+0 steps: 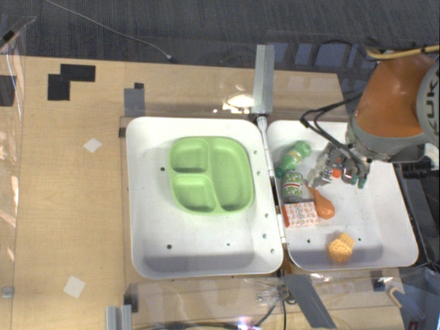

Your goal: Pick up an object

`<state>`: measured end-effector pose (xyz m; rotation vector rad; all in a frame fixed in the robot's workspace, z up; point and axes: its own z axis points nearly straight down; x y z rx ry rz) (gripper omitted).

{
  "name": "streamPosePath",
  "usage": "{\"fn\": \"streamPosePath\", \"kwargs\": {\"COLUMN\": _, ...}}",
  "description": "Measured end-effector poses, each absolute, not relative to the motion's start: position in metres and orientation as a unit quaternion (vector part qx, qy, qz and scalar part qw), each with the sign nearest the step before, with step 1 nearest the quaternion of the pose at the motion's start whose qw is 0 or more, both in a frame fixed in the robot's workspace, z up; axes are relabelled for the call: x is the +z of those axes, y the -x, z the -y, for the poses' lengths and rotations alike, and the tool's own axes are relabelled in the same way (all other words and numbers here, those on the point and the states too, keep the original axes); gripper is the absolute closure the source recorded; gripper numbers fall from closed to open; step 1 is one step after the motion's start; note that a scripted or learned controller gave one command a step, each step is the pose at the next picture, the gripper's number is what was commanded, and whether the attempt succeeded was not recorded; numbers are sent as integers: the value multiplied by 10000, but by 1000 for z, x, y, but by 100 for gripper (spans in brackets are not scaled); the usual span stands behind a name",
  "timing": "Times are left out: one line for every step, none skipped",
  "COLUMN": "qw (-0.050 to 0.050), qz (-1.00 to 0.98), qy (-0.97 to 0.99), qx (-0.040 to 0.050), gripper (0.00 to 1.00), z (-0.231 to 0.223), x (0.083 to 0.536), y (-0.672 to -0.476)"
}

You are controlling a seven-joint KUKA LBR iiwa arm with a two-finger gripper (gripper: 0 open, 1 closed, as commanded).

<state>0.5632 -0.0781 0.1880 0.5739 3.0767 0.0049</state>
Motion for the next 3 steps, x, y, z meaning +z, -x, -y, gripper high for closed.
{"fn": "streamPosePath", "kwargs": {"qw": 26, "qz": -8995, "qy": -4369, "qx": 19, "gripper": 100, "z": 15, "x": 208, "y": -573}}
{"fn": "streamPosePath", "kwargs": {"qw": 13, "qz": -8090, "qy": -5878, "qx": 6, "gripper": 100, "z": 35, "x": 185, "y": -536}}
{"fn": "streamPosePath", "kwargs": {"qw": 10, "qz": -7445, "qy": -6676, "qx": 34, "gripper": 100, "z": -68, "x": 245, "y": -512}}
